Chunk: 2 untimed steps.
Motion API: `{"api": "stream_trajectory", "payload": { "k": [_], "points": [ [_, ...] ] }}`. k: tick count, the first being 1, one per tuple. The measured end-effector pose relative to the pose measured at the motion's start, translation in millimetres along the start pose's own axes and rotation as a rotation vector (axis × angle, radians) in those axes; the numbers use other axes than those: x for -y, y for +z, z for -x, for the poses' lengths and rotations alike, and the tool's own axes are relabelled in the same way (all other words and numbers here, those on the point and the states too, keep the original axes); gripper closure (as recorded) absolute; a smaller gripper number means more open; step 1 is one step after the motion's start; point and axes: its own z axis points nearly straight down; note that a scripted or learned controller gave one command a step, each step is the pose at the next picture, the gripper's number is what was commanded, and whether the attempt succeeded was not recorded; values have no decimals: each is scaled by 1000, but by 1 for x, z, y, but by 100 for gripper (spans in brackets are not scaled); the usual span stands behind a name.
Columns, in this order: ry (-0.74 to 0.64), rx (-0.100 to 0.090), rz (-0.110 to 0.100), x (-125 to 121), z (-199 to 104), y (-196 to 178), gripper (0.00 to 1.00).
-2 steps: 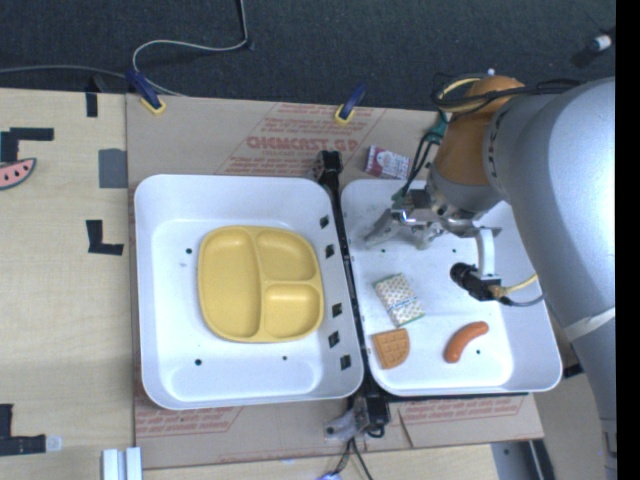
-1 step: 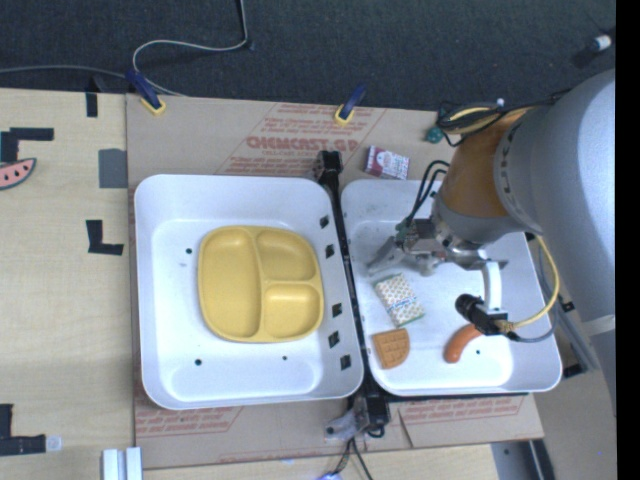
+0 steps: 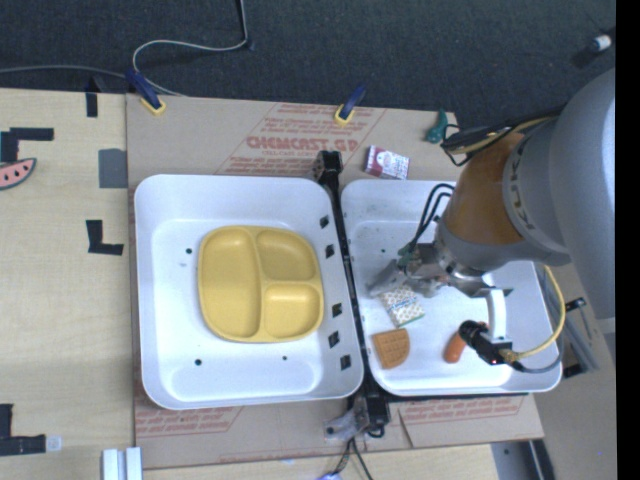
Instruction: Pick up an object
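Observation:
In the right bin (image 3: 520,373), a white patterned packet (image 3: 404,307) lies near the middle. A tan waffle-like square (image 3: 391,348) sits just in front of it, and a small orange piece (image 3: 454,349) lies further right. My gripper (image 3: 398,280) hangs low over the packet's upper edge, touching or nearly touching it. The grey arm with its orange band (image 3: 485,208) covers the bin's right and back part. The left bin (image 3: 160,268) holds a yellow divided plate (image 3: 262,282).
The two bins meet along a black-clipped divider (image 3: 340,278). Behind the right bin, a small red and white packet (image 3: 385,162) lies on the cardboard. Yellow clamps (image 3: 350,113) hold the cardboard's back edge. A cable (image 3: 190,48) loops behind the bench.

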Motion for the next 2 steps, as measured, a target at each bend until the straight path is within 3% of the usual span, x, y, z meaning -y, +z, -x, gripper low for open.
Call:
{"api": "stream_trajectory", "payload": {
  "k": [1,2],
  "points": [
    [0,0,0,0,0,-9,100],
    [-1,-3,-5,-50,-51,-98,100]
  ]
}}
